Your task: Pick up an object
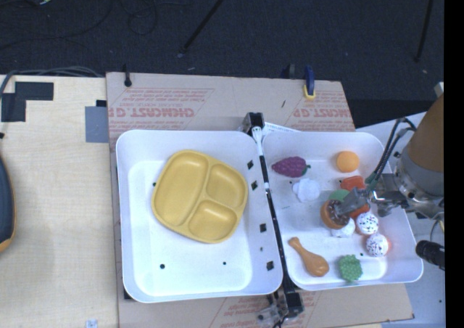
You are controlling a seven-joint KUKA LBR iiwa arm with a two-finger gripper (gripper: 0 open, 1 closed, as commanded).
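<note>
Here the arm (428, 152) reaches in from the right over the right-hand bin (391, 272), and its gripper (355, 202) sits low among a cluster of toy foods near the bin's right side. Whether the gripper is apart or clamped on anything cannot be told, since the tip is lost in the clutter. Just beside the gripper lie a brown round toy (335, 214), a red piece (353, 183) and a green piece (338, 194), with two white speckled balls (367, 223) just to the right and below. An orange ball (347, 161) rests near the bin's far side, well apart from a purple bunch of grapes (289, 167) toward the divider. A pale translucent lump (307, 190) lies between the grapes and the cluster. Near the front are a tan drumstick (309, 257) and a green leafy piece (351, 268). The left-hand bin (138, 261) holds a yellow divided plate (200, 195), lying tilted.
</note>
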